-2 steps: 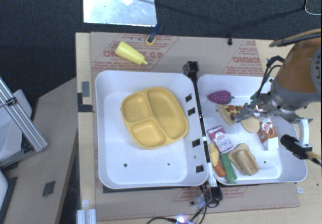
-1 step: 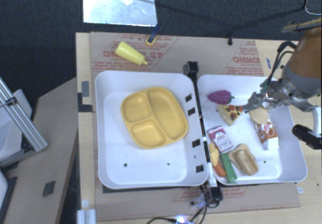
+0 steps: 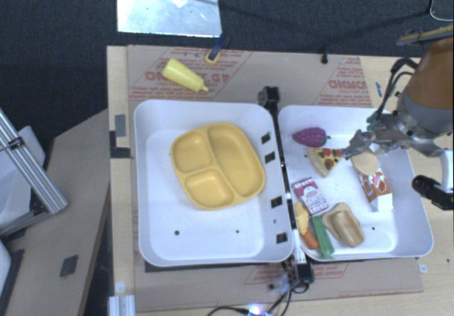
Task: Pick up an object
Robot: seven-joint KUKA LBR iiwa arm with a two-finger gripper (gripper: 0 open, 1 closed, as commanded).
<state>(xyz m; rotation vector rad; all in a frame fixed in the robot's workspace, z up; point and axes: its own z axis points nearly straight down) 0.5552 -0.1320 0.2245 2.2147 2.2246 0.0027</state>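
Two shallow white bins sat side by side on the table. The left bin held a yellow divided plate with three compartments, lying near its middle and slightly turned. The right bin held the small things: a purple eggplant toy near its far left corner, a pizza slice toy just in front of it, a small red and white carton nearer the shared wall, a tan bread-like piece toward the near edge, an orange and green pair of sticks beside it, and a red and white packet lying right of centre. A pale round piece lay just under the end effector, touching the packet's upper end.

The arm reached in from the right, its orange band above the wrist, with the end effector low over the right bin between the pizza slice toy and the pale round piece. Whether its fingers were spread or pressed together could not be told, nor whether anything sat between them.

A yellow mustard bottle toy lay on the table beyond the left bin, well apart from both bins. The right bin's far right portion and the left bin's border around the plate offered open floor.
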